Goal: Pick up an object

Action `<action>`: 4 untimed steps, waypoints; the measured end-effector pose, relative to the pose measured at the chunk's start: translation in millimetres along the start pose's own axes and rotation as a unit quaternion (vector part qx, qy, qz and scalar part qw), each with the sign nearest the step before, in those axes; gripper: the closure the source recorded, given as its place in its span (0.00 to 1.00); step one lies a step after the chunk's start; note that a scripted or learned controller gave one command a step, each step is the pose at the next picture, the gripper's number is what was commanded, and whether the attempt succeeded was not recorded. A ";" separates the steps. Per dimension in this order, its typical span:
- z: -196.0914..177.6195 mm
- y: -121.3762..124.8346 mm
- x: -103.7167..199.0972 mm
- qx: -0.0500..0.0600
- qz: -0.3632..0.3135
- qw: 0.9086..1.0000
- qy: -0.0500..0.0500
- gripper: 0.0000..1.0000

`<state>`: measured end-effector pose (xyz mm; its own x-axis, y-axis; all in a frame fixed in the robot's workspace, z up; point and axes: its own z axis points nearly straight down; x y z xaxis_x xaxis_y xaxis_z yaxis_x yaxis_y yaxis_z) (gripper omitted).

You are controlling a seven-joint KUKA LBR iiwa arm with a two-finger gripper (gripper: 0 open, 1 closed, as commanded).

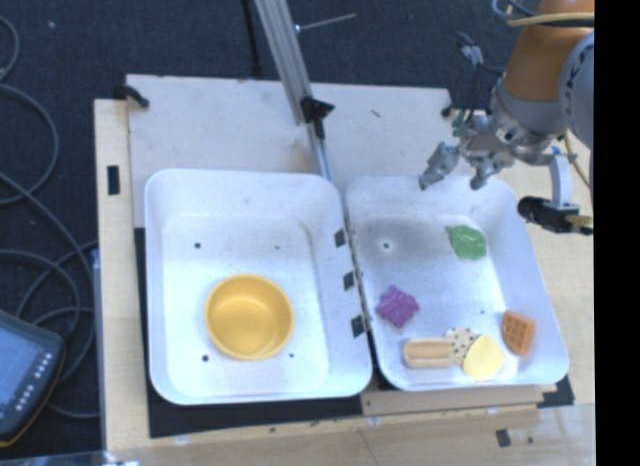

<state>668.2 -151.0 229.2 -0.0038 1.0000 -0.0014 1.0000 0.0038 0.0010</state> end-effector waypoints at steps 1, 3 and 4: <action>-0.1 -0.1 -0.4 0.000 0.000 1.000 -0.001 0.00; 107.9 -2.9 4.5 0.003 -0.001 1.000 -0.001 0.00; 129.0 -3.1 3.0 0.001 0.000 1.000 -0.001 0.00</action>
<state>665.2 -148.1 100.2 -0.0036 1.0000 -0.0033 1.0000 0.0036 -0.0013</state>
